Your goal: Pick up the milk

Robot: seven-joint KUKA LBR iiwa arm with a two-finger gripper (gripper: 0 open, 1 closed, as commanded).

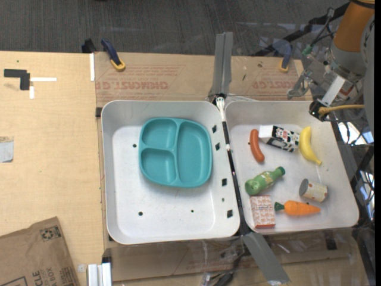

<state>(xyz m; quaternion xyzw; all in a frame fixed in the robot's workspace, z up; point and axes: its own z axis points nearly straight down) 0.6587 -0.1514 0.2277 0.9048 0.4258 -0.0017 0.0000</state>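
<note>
The end effector (pixel 305 82) is seen over the far right corner of the right bin (pixel 339 177). It is small and cluttered there, so it cannot be told whether it is wide or narrow. The milk (pixel 281 137) is laid flat near the bin's far edge, between a sausage (pixel 256 145) and a banana (pixel 308 145). Its long axis runs left to right, slightly slanted. Which end is the top is hard to make out.

The milk (pixel 282 137) lay in the right bin (pixel 334 174), between a sausage (pixel 256 145) and a banana (pixel 308 145). Nearer lay a bottle (pixel 264 180), can (pixel 313 190), carrot (pixel 299 208) and box (pixel 262 211). A teal plate (pixel 175 152) sat in the left bin (pixel 125 189). The arm (pixel 351 34) hung above the right bin's far corner.
</note>
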